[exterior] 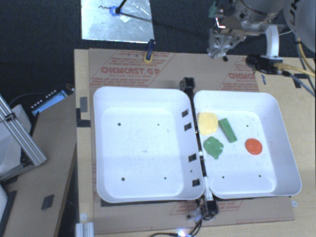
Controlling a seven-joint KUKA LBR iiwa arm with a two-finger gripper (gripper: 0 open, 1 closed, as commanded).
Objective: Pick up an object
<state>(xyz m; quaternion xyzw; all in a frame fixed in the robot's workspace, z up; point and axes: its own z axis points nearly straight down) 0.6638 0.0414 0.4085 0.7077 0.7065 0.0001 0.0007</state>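
The gripper (217,50), its state impossible to tell, hangs beyond the right bin (284,127) above cardboard (128,68) printed "CHEMCAST GP", with open floor around the yellow piece (208,123).

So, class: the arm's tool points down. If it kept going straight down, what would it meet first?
Probably the brown cardboard sheet behind the right bin, not the objects inside. The tool hangs above the far edge of that sheet, though depth is hard to judge from this slanted view.
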